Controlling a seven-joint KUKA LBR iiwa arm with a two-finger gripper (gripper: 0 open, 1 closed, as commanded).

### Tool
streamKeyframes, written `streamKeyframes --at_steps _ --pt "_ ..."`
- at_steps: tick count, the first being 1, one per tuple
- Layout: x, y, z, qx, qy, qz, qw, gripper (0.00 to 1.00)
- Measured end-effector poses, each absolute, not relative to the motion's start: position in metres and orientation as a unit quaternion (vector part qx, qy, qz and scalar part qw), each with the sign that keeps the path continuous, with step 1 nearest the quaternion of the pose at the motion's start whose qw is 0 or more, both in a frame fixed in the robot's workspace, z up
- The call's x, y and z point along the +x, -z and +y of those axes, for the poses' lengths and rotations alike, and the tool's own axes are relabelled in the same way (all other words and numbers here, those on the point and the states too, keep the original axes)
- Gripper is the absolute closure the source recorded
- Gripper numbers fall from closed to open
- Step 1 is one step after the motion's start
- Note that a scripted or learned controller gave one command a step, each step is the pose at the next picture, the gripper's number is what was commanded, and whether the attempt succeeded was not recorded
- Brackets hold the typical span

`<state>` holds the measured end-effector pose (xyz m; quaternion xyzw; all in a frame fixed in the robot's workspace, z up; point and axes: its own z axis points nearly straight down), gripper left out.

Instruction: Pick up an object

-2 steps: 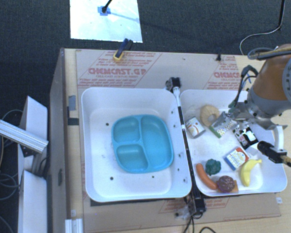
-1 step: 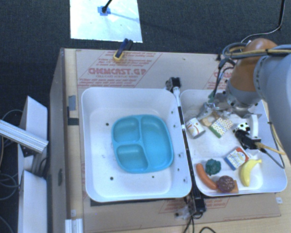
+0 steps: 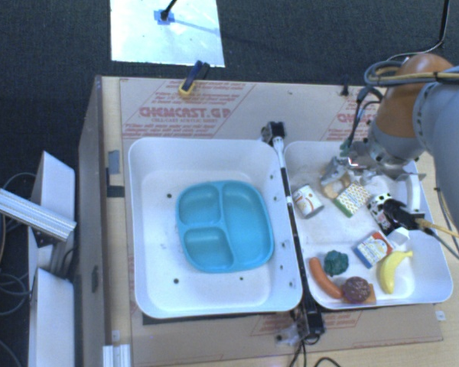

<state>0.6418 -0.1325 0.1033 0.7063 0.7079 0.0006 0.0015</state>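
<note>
My gripper (image 3: 341,171) hangs low over the back part of the right bin (image 3: 436,285), just above a yellow patterned box (image 3: 353,199). A small tan object sits directly under the gripper, and I cannot tell whether it is held. In the same bin, a small can (image 3: 307,201) lies to the left of the box. A black-and-white toy (image 3: 383,209) lies to its right. Nearer the front are a blue-and-orange carton (image 3: 372,248), a banana (image 3: 392,270), a broccoli piece (image 3: 336,262), a carrot (image 3: 323,277) and a brown round item (image 3: 357,289).
The left bin (image 3: 149,205) holds a blue divided plate (image 3: 224,225). A ridge (image 3: 288,205) separates the two bins. A yellow-handled tool (image 3: 191,79) lies on the board behind the bins. The arm's grey body (image 3: 444,128) overhangs the right bin's back right corner.
</note>
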Motion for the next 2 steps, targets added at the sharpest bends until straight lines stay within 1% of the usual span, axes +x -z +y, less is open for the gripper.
streamKeyframes --at_steps 1,2 --pt "0.644 -0.085 -0.093 0.705 -0.0012 0.709 0.001 0.00" --pt "0.645 -0.096 -0.094 0.704 -0.0012 0.710 0.002 1.00"
